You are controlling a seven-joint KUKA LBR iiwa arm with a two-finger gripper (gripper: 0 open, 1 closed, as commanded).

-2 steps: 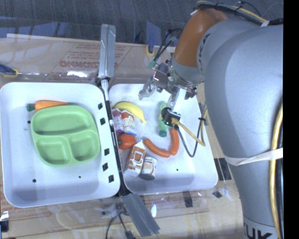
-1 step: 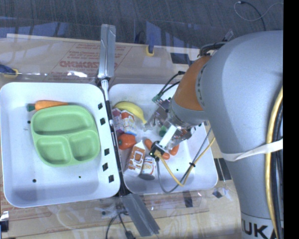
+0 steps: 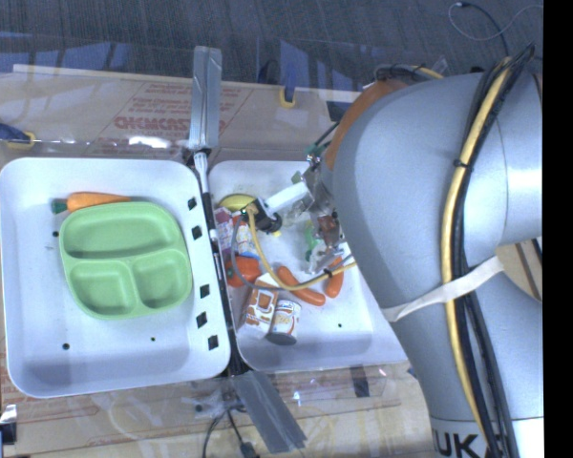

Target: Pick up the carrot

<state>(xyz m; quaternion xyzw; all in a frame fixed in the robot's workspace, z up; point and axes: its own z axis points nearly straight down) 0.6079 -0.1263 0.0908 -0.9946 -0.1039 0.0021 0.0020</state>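
Currently, the arm (image 3: pixel 439 218) is hovering over the right bin (image 3: pixel 358 337), finger state indiscernible, while the carrot (image 3: pixel 95 199) is lying in the left bin (image 3: pixel 29 351), requiring leftward repositioning.

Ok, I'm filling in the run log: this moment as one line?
arm: over right bin | carrot: left bin, behind green tray | grasp: none seen
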